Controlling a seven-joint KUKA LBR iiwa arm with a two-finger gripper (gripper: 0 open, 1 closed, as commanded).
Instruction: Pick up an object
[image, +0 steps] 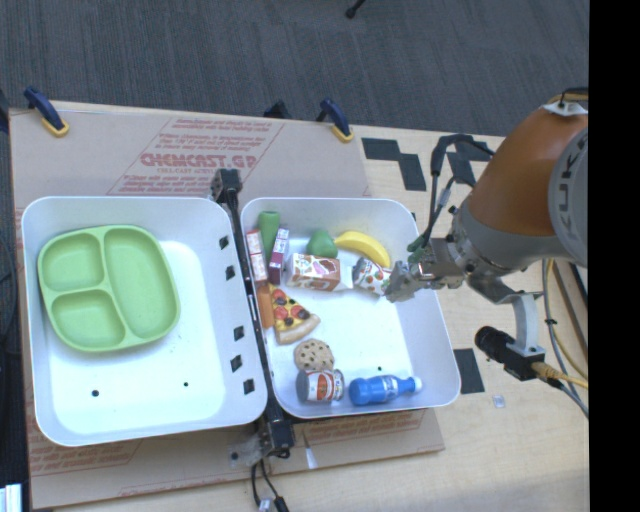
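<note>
The right bin (350, 325) holds several toy foods: a yellow banana (362, 246), a green pepper-like piece (321, 242), a printed snack packet (316, 271), a pizza slice (290, 312), a cookie (314, 353), a small can (320, 386) and a blue bottle (383, 389). A green bottle (269, 225) and two small boxes (268, 254) lie by the divider. My gripper (398, 283) is low at the bin's right side, right beside a small white-and-red packet (371, 277) just under the banana. Whether it touches the packet I cannot tell.
The left bin (140, 390) holds a green divided plate (108, 287) in its upper left part. A black divider (243, 300) runs between the bins. The arm's grey and orange body (520, 200) hangs over the right bin's right rim, with cables (560, 330) beside it.
</note>
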